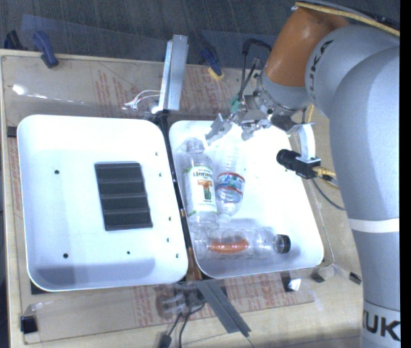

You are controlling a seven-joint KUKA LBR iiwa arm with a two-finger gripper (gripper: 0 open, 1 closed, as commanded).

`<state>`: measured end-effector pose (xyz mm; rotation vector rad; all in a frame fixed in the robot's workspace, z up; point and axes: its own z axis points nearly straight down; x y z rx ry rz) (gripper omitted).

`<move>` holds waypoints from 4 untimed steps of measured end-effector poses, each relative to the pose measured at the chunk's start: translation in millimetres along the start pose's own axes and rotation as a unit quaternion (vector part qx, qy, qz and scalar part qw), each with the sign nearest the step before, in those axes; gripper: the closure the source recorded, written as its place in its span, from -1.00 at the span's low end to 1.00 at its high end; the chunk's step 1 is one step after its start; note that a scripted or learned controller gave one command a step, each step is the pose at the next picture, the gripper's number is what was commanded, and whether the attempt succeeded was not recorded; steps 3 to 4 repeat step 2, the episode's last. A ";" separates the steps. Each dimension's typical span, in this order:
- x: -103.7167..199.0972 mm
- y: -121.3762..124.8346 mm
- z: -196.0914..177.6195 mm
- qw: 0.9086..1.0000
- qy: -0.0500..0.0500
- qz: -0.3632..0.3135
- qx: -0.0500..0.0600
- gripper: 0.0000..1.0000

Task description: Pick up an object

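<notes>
Three clear plastic bottles lie in the right bin (303, 216). One with a green and orange label (201, 182) lies lengthwise near the bin's left wall. A shorter one with a blue label (230, 185) rests right beside it. A third with a black cap and an orange label (243, 243) lies across the bin's front. My gripper (232, 125) hangs over the bin's back edge, above and behind the bottles, its fingers spread apart with nothing between them.
The left bin (53, 194) holds a dark ribbed rectangular block (123, 195). A metal bar (172, 71) stands at the back between the bins. Blue clamps (46, 49) grip the bench's back edge. A black fitting (297, 162) sticks out from the arm over the right bin.
</notes>
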<state>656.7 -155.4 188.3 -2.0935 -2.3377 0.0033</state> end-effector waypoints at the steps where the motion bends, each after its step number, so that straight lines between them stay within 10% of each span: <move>1: -20.8 -34.9 57.8 1.000 0.000 -0.012 -0.001 -1.00; 2: -21.4 -32.3 42.9 1.000 -0.002 -0.014 -0.005 1.00; 4: -21.4 -32.3 42.9 1.000 -0.002 -0.014 -0.005 1.00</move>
